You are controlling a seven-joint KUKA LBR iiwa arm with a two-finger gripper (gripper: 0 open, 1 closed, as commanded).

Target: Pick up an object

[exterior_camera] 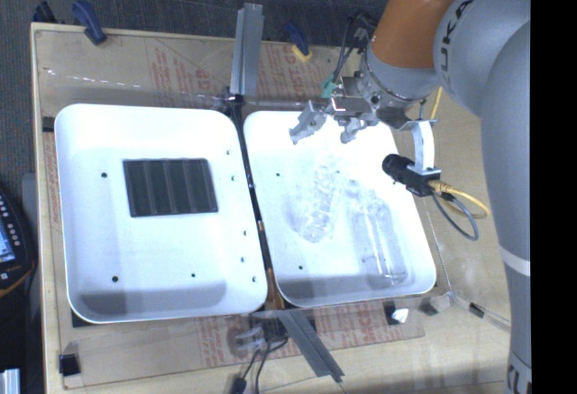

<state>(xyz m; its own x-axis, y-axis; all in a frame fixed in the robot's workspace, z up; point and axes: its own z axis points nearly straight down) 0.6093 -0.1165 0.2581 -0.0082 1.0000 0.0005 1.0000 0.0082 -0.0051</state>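
My gripper (pixel 326 127) hangs over the far edge of the right bin (pixel 270 203), its two grey fingers spread apart with nothing between them. Two clear plastic bottles lie in that bin below it. One bottle (pixel 315 203) rests near the bin's middle, slightly tilted. The other bottle (pixel 379 239) lies lengthwise toward the near right corner. Both are see-through and faint against the white floor. The gripper is above and behind them, touching neither.
The left bin (pixel 81 257) holds a dark ribbed rectangular pad (pixel 169 187). A metal bar (pixel 245 45) stands upright between the bins at the back. Blue clamps (pixel 88 22) grip the bench's far edge. A black cable plug (pixel 407 174) hangs beside the wrist.
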